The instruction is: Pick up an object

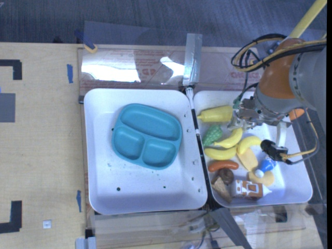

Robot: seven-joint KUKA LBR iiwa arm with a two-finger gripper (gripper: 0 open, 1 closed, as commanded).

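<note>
Toy food, any piece of which would serve as the object to pick up, lies heaped in the right bin (306, 188), and none of it looks lifted yet. At the left, the left bin (98, 191) carries a blue divided plate (147, 135), lying flat near its middle and apart from the arm. Across the divider, the right bin's pile starts with a yellow corn cob (215, 114) at the top, a green leafy piece (212, 135) under it, two bananas (225, 145) crossing the middle, a red sausage (223, 165), and a small carton (246, 189) near the front wall. Further right, the gripper (248, 119) sits low over the bin's upper part, just beside the corn and above the bananas. Whether it is parted or closed cannot be told from this angle, and nothing is visibly held. By that judgement the pick itself is still to do: grasp and lift both remain.
</note>
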